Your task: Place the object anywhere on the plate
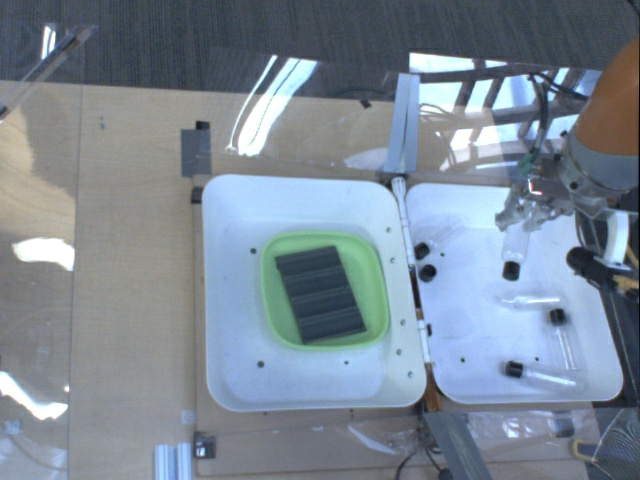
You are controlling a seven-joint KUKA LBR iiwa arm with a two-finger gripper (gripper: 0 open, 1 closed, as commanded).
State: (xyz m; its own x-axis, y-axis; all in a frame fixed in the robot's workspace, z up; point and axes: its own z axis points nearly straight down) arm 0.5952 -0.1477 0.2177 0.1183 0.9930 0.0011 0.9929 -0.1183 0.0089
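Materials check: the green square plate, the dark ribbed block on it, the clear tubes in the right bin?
Green square plate: probably plastic, smooth, soft sheen. Dark ribbed block: matte grey, maybe rubber or foam; unclear. Clear black-capped tubes: transparent plastic or glass, bin visible through them.

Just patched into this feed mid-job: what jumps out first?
The green plate in the left bin, with a dark ribbed block lying on it. Then the gripper over the right bin, where small clear vials with black caps lie scattered.
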